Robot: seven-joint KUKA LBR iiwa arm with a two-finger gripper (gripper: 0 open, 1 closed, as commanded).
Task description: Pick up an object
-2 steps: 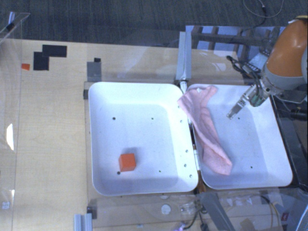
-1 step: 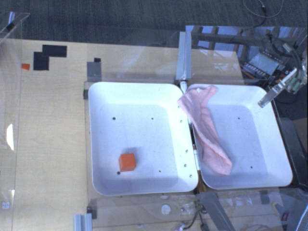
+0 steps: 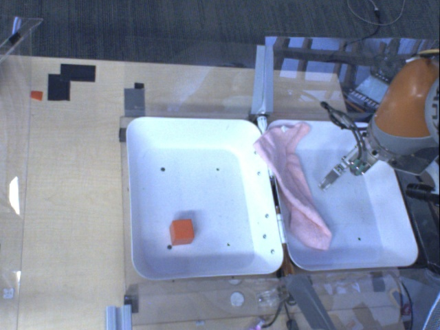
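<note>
Wooden bench point(image 3: 75, 205) carries two white bins. Note the pink cloth point(image 3: 297, 188) draped over their shared rim, right of centre, within reach. Your gripper point(image 3: 331, 178) hovers beside it, grasping nothing; finger spacing cannot be determined.

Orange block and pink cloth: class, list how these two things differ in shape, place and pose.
The orange block is small, rigid and boxy; the pink cloth is long, soft and crumpled. The block sits in the left bin; the cloth lies in the right bin, draped over its left rim. Neither is in the hand.
</note>
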